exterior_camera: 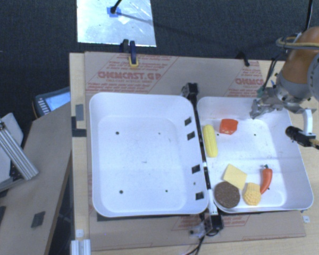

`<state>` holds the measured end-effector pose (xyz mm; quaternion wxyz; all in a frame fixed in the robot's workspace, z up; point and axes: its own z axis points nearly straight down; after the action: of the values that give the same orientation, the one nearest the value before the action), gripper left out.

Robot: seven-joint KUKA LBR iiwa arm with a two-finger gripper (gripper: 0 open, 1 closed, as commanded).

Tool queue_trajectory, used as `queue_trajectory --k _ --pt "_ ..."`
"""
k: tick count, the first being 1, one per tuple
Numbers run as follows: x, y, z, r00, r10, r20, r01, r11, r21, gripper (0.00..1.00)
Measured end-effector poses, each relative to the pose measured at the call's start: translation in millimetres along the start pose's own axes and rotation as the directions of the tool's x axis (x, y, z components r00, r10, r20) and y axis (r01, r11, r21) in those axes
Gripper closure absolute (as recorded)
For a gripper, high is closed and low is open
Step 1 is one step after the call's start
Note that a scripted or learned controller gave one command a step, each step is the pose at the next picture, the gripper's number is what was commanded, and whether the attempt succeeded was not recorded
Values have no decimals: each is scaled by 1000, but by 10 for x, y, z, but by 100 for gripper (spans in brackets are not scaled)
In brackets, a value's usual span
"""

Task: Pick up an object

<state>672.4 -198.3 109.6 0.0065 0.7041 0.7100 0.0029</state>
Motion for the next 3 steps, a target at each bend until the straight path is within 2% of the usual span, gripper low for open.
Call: queue_trajectory --k 3 --pt "-8 39 -343 1000 -5 5 5 1000 -13 100"
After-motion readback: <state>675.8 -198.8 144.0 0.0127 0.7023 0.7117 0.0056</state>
